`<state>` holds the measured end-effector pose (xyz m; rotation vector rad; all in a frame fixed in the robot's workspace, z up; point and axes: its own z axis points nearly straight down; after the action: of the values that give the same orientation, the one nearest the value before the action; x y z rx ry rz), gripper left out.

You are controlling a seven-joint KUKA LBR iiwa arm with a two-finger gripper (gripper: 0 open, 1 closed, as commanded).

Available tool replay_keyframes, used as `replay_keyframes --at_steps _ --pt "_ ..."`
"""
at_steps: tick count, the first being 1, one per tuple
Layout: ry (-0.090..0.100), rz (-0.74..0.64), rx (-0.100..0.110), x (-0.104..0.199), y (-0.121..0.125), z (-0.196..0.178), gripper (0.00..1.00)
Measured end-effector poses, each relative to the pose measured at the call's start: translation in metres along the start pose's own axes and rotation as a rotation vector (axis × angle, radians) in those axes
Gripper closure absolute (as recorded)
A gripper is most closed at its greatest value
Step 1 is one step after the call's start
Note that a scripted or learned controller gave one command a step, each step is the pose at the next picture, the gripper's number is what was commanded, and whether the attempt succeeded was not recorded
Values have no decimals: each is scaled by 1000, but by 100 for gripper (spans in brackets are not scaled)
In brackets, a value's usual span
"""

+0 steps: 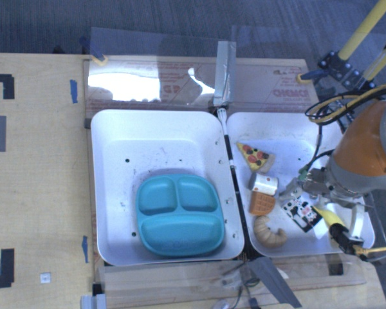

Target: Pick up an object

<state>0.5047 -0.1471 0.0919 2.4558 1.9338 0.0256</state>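
Toy food pieces on the floor of the right white bin (289, 134), all on the side of the gripper (296, 190) away from the arm. Closest: small white-and-tan block (265, 184), just beside the gripper's tip, toward the divider between the bins. Touching that block on its near-rim side, orange waffle square (262, 203). Further toward the near rim, tan croissant (269, 232), curled, near the gripper but apart from it. Toward the far rim, flat pizza slice (255, 154) with red dots, also apart from the gripper.

Gripper lowered into the right bin beside these pieces; whether released or clenched, impossible to tell from this overhead slant.

Behind the gripper, grey arm with orange band (367, 150), reaching in over the bin's outer wall. Past the divider, well apart from the gripper, left white bin (116, 147) holding a teal divided plate (179, 214), three compartments, set toward the near rim. Beyond the bins' far rims, clear plastic sheet (154, 82) catching glare. Farthest from the gripper, pale wooden bench top (32, 172) with blue tape strips (73, 90).
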Motion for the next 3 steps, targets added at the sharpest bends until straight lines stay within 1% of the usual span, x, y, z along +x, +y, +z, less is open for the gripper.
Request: replay_keyframes --at_steps 1,2,3 --pt "2 -2 3 2 0 -7 100" --pt "2 -2 5 2 0 -6 0" --pt "1 -21 13 -13 -18 4 0"
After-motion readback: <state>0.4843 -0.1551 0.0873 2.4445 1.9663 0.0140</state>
